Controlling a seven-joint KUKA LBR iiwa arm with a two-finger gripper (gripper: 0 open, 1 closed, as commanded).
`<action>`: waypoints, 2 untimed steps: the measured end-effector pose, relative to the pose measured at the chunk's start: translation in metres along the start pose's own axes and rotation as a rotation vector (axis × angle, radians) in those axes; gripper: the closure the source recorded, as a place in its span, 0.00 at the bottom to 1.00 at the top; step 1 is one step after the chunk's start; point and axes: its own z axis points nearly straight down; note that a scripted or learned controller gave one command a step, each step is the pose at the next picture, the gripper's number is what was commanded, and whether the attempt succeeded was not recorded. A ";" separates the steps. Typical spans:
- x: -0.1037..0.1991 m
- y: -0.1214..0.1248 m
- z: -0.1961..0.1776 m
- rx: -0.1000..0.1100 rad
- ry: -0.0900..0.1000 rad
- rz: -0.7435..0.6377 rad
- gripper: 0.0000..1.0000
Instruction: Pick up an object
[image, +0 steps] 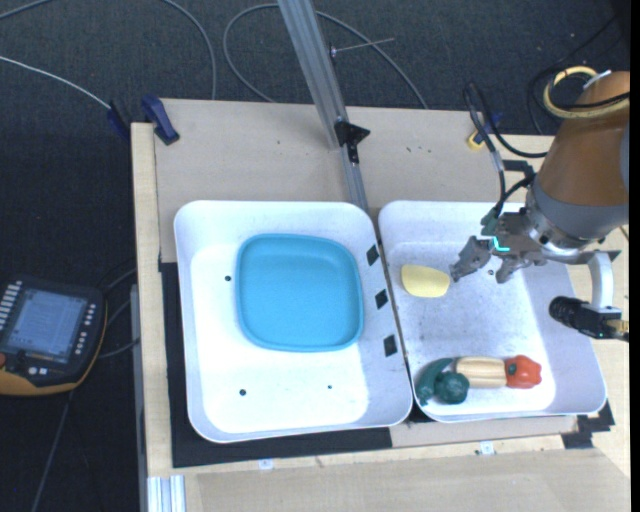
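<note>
In the right bin (585, 395), a pale yellow rounded piece (425, 281) lies near the left wall. Along the front wall sit a dark green lump (443, 385), a tan roll (480, 372) and a red piece (523, 372), touching in a row. My gripper (481, 272) hangs over the upper middle of this bin, just right of the yellow piece. It is open, its fingers spread, with nothing between them.
The left bin (200, 300) holds a blue square plate (299, 291). A metal rail (322, 70) slants down from the top to the gap between the bins. A handheld pendant (45, 330) lies on the floor at far left.
</note>
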 end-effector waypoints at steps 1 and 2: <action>0.000 0.000 0.000 0.000 0.000 0.000 0.00; 0.002 0.000 0.063 0.005 0.000 0.000 0.00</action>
